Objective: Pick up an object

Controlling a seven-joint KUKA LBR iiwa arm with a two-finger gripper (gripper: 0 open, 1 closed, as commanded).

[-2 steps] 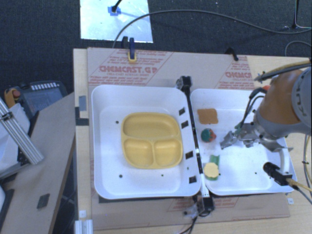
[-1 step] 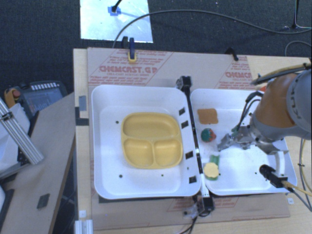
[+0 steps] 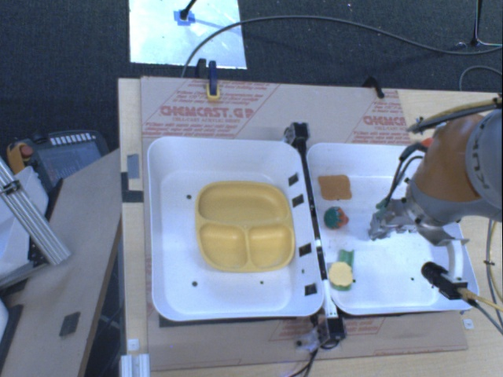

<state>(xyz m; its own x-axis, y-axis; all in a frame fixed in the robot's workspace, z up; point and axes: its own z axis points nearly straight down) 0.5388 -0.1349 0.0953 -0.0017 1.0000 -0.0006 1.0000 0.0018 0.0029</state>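
In the right bin lie a flat brown square piece, a small red and green toy and a yellow round piece with a green part. My gripper hangs low over the right bin's middle, to the right of the red and green toy and apart from it. Nothing shows between its fingers, and their gap is too small to read. The arm comes in from the right with its orange band above.
The left bin holds a yellow three-compartment tray at its middle. A black divider strip runs between the two bins. Bare white floor lies at the right bin's front right.
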